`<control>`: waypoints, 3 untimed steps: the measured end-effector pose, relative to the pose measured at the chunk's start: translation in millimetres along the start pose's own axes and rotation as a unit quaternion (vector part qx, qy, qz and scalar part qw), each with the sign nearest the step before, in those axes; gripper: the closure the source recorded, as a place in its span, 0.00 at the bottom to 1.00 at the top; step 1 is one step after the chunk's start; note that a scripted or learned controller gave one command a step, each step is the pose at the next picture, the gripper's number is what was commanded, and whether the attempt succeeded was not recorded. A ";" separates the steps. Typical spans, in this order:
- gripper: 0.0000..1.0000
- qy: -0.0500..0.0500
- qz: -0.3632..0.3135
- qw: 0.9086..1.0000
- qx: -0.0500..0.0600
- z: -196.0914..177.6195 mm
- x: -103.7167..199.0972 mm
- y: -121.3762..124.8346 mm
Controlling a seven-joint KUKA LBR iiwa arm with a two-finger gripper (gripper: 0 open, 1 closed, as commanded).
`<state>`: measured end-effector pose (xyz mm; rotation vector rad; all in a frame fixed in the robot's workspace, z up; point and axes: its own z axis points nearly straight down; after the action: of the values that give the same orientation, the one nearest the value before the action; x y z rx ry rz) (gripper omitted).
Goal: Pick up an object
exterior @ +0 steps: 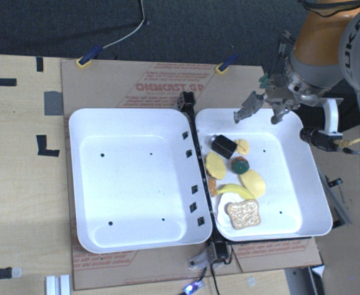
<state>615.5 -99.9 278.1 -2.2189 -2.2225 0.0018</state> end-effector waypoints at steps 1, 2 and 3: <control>0.00 0.001 -0.002 1.000 0.004 90.9 67.8 6.0; 0.00 -0.002 0.000 1.000 -0.010 -201.5 28.4 29.7; 0.00 0.001 -0.004 1.000 0.003 -133.2 122.4 15.4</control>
<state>630.9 22.5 411.4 -2.2056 -2.2280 0.0054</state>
